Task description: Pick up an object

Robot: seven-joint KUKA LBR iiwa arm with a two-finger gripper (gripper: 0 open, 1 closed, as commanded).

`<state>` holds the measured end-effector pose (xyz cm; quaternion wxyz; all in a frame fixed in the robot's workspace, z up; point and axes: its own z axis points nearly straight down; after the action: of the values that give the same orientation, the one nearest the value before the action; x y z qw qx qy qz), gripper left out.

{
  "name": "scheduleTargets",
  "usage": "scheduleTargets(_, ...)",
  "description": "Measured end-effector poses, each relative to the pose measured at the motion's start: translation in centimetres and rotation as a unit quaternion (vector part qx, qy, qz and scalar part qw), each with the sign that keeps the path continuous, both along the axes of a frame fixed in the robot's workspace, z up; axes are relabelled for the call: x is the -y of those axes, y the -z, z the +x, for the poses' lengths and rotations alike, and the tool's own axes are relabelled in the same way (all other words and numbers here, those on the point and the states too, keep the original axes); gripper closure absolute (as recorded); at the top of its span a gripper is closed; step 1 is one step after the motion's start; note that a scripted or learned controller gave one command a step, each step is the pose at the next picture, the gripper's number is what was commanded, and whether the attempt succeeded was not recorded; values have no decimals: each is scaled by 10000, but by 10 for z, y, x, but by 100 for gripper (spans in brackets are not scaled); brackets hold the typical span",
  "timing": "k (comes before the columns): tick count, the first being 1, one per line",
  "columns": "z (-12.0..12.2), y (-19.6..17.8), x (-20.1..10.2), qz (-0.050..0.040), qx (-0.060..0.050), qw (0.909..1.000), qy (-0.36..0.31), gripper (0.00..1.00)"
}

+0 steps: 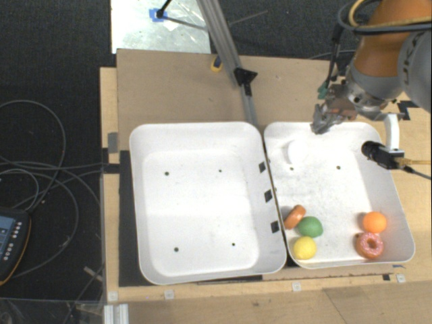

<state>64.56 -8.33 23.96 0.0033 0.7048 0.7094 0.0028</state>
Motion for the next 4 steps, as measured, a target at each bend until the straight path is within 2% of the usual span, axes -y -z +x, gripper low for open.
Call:
scheduleTargets(1,2,-55,0,-3,0,10000,2,100)
scheduleTargets(3,-54,-50,-86,12,-47,10000,-14,100)
scheduleTargets(4,-83,-23,-125,13,-58,10000,-13,100)
